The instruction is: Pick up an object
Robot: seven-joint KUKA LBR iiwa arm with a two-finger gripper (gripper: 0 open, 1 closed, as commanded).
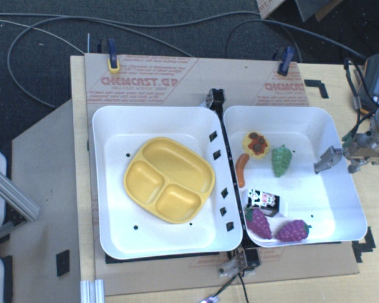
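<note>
The bench (145, 84) carries two shallow white bins side by side. In the left bin (107, 188) lies a yellow plate (169, 179) with three compartments, turned a little askew, and it takes the middle of that bin. The right bin (341, 194) holds several small toy foods, all in its left half. Near the top there is a small pizza slice (257, 144), and just beside it on the right a bunch of green grapes (280, 160). Below the pizza slice, close to the wall between the bins, lies an orange sausage (241, 168). Lower down there is a small black and white carton (263, 201), and under it two bunches of purple grapes: one (259, 223) touching the carton, the other (293, 231) near the bottom wall. The gripper (328, 160) is at the right rim of the right bin, well apart from all the toys. Nothing is between its fingers, but I cannot tell if they are spread or closed, because the gripper is small and partly blurred here.
</note>
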